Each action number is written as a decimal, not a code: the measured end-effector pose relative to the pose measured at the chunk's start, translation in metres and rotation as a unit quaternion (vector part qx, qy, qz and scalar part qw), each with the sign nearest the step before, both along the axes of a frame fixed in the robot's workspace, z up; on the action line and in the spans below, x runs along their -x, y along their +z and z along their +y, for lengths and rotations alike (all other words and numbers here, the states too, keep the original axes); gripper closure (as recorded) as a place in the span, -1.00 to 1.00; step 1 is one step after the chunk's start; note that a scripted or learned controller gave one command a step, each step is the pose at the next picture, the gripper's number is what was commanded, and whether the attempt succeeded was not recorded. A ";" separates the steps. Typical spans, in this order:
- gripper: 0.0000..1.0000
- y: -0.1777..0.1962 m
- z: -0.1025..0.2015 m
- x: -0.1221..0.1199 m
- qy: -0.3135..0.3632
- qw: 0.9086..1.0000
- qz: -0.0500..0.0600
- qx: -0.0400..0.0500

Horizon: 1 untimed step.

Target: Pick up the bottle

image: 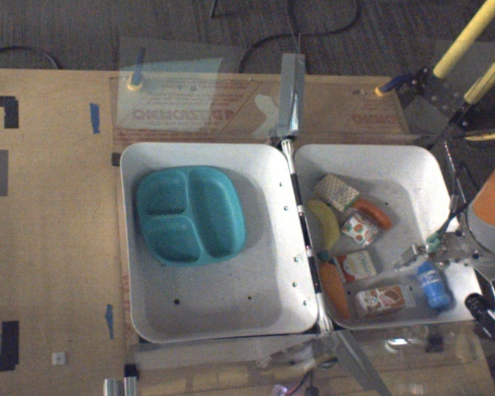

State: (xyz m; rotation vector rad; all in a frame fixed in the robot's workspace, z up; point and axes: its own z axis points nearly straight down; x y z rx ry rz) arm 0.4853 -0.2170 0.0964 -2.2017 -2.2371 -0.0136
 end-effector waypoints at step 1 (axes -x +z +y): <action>1.00 0.009 -0.003 0.001 -0.003 1.000 0.000 0.002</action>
